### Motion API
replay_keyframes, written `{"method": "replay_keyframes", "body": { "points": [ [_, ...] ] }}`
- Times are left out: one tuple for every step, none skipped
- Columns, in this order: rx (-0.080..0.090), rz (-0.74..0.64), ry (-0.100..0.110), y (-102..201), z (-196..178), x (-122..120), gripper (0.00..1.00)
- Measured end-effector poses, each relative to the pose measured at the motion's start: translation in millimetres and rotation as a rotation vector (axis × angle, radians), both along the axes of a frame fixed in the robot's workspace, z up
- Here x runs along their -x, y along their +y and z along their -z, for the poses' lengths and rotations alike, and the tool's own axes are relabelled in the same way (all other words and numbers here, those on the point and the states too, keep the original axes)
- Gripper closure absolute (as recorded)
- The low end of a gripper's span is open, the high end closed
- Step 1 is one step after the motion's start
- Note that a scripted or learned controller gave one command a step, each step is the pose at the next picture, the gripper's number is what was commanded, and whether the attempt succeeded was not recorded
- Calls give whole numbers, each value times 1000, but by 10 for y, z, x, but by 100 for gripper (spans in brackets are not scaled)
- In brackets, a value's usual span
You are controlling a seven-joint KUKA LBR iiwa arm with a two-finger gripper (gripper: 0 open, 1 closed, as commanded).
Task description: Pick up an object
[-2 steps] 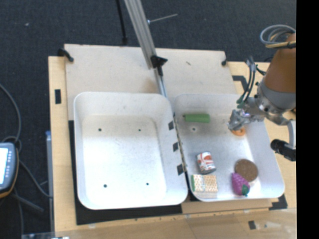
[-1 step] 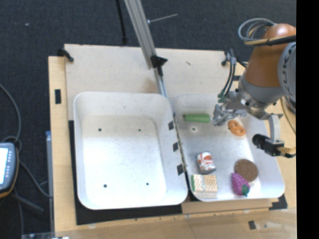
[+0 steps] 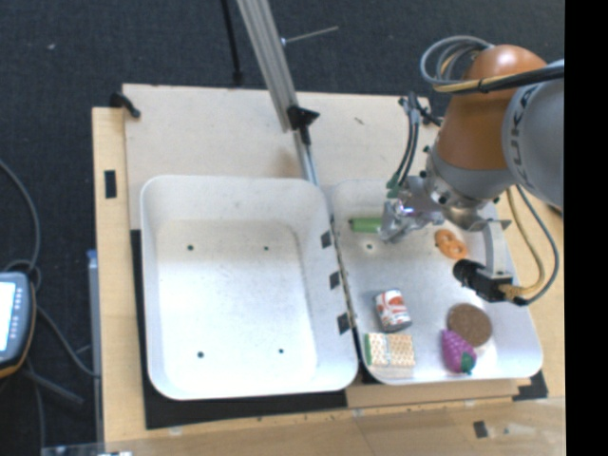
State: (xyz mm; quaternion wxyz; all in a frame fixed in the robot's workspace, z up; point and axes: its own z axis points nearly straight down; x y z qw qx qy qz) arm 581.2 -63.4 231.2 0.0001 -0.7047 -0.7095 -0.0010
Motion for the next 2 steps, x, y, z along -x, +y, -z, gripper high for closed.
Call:
{"method": "replay_keyframes", "body": {
  "points": [
    [0,-1,0,609,-9,-77,100],
    [1,0,2,1082,50,-36,100]
  ]
}}
